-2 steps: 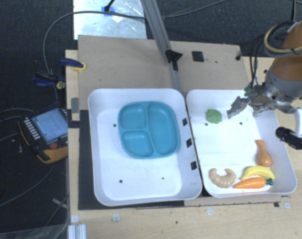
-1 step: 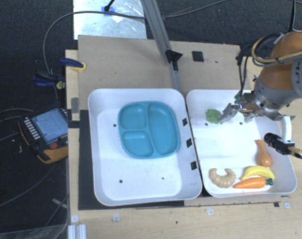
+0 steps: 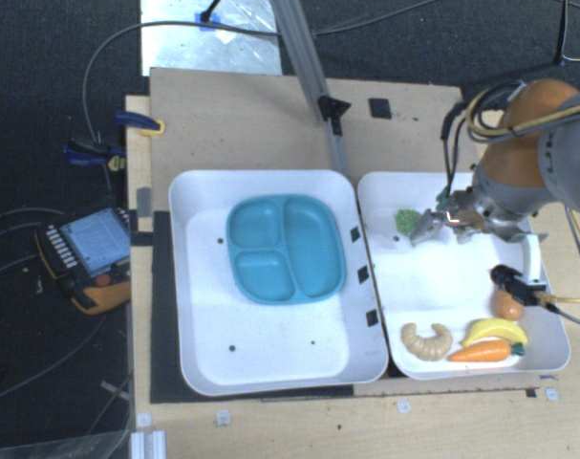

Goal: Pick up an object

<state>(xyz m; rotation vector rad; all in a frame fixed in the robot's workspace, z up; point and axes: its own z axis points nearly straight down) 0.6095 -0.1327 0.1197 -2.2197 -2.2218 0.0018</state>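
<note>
Two white bins sit side by side on the worktop [image 3: 270, 113]. The left bin [image 3: 199, 352] holds a blue divided plate [image 3: 286, 249] w/ three compartments, lying flat toward the bin's upper middle. The right bin [image 3: 433, 285] holds the pickable items: a small green leafy piece [image 3: 407, 222] near its top left, and along the bottom edge a tan croissant-like piece [image 3: 427, 340], a carrot [image 3: 481, 352] just right of it, a banana [image 3: 495, 331] just above the carrot and touching it, plus an orange-brown rounded item [image 3: 507, 304] above the banana near the right wall.

The arm [image 3: 533, 151] comes in from the right, orange band above the wrist. The gripper [image 3: 431, 226] is low over the right bin's upper part, just beside the green piece on its right; can't tell whether the fingers are apart or together, or whether anything sits between them.

Worktop is tan board on dark carpet-like floor. A grey pole [image 3: 299, 36] slants across the top. Left of the worktop: a handheld pendant w/ blue screen [image 3: 87, 251], cables, and clamps [image 3: 108, 142] at the board's edge.
</note>
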